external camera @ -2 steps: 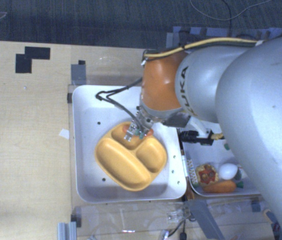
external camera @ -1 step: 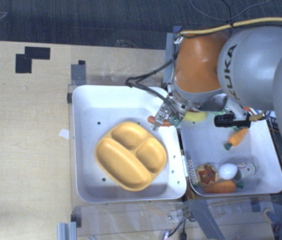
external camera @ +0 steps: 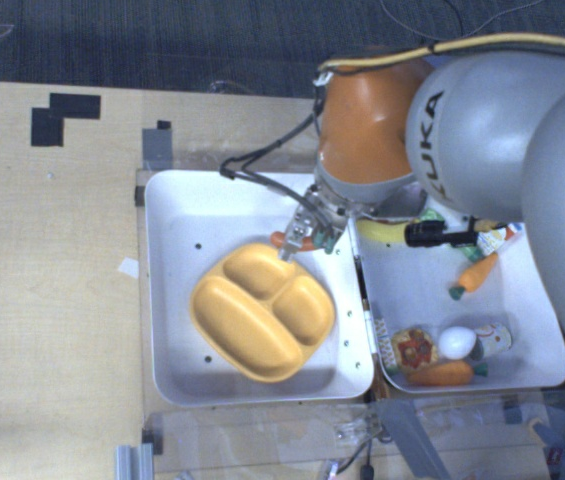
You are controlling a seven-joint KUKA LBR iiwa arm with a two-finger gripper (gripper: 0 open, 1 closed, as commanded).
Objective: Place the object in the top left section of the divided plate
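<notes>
The gripper point(external camera: 300, 236) hangs over the left bin point(external camera: 177, 268), its fingers clamped on a small orange object point(external camera: 280, 238) that juts out to its left. The yellow divided plate point(external camera: 262, 311) lies just below and left of the gripper, its upper sections directly beneath the fingertips.

My arm point(external camera: 502, 138) is bulky grey with black KUKA lettering point(external camera: 428, 133); beside that lettering sits a glossy orange band point(external camera: 367, 118), with a black cable point(external camera: 262, 158) trailing from it.
</notes>
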